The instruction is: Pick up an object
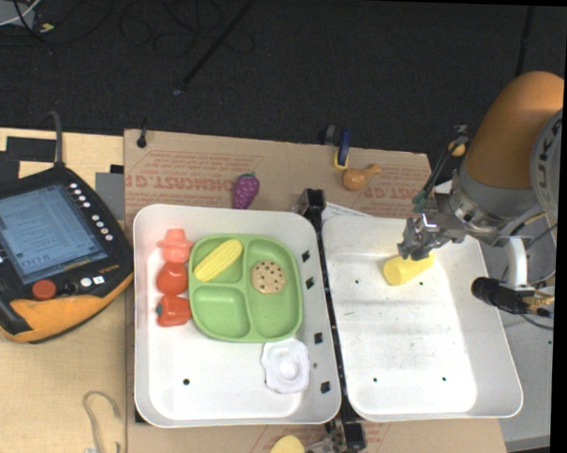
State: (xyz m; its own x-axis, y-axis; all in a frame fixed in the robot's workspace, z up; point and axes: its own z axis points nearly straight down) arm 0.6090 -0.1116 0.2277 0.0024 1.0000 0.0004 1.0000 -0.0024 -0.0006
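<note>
Yellow block (405, 269) lies in the right bin (446, 369), near its far edge — my jaws (416, 245) sit right over it, touching its top. I cannot tell whether they grip it. Left bin (164, 385) carries a green divided plate (245, 313).

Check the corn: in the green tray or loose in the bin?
In the tray: corn lies in the green tray's upper-left compartment.

Fixed overhead slant onto both bins (160, 262)
</note>
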